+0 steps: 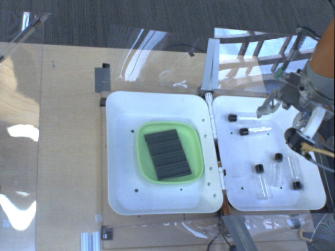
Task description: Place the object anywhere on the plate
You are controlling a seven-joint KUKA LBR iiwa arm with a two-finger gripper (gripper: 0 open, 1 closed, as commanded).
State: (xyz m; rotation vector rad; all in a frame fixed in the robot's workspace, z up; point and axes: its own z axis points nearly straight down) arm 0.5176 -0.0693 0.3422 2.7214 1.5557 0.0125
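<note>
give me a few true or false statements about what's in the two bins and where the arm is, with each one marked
1. The green plate sits in the bin on the view's left. True.
2. The dark ridged block lies in the bin on the view's right. False: it lies on the green plate.
3. The right bin holds clear vials with black caps. True.
4. The end effector hangs over the green plate. False: it is over the far part of the right bin.
5. The vials are stacked in one pile. False: they lie scattered, apart from one another.
</note>
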